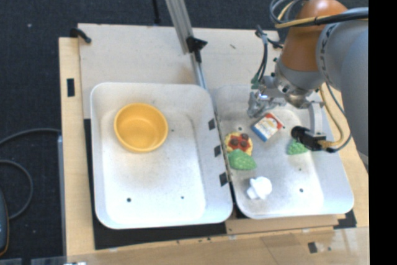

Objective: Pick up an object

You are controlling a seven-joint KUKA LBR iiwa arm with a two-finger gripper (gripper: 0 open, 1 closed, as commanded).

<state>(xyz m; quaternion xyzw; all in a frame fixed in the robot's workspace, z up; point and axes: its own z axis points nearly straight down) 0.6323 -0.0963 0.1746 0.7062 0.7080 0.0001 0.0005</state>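
A small boxy red, white and blue carton (268, 127) is seen just below the metal gripper (260, 102), whose grip state cannot be told.

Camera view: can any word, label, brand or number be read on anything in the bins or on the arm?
None can be read.
Small carton, right bin: red and blue print, too blurred to read.
Yellow bowl, left bin: no marking to be seen.
Arm: no legible label.

Colours across the two white bins

A yellow bowl (141, 127) sits in the left bin (111, 195); the right bin (322, 186) shows a red-white-blue carton (267, 127), green leaf shapes (242, 161), a white lump (260, 187).
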